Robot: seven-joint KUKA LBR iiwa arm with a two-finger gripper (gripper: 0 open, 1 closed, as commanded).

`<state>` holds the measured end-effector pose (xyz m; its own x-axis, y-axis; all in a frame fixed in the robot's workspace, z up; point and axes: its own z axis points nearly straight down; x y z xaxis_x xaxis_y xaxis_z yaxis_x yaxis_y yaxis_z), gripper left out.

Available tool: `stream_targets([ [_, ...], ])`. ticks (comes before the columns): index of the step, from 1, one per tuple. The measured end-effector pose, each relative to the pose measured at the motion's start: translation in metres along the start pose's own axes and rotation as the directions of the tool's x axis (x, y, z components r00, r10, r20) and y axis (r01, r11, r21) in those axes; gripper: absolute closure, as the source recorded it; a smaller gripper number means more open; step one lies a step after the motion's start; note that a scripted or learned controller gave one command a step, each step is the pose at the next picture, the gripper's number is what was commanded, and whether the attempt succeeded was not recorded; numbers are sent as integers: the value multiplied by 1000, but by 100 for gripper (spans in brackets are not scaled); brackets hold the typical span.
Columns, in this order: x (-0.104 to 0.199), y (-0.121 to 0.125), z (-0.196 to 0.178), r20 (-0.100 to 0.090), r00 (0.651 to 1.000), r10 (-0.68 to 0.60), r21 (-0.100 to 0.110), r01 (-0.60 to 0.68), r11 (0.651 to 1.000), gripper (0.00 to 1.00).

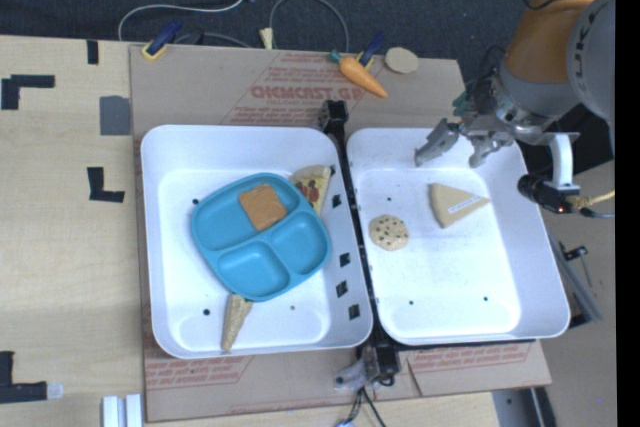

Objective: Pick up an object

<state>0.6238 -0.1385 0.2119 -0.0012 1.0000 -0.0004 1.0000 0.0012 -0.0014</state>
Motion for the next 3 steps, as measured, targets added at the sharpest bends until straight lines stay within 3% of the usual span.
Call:
stream_targets([
  [1, -40, -18, 74, 0, 1000, 3, 6, -3, 1000, 0],
  [2, -44, -7, 124, 9, 1000, 0, -8, 0, 1000, 0],
  [3, -43, -2, 107, 10, 1000, -2, -23, 2, 1000, 100],
])
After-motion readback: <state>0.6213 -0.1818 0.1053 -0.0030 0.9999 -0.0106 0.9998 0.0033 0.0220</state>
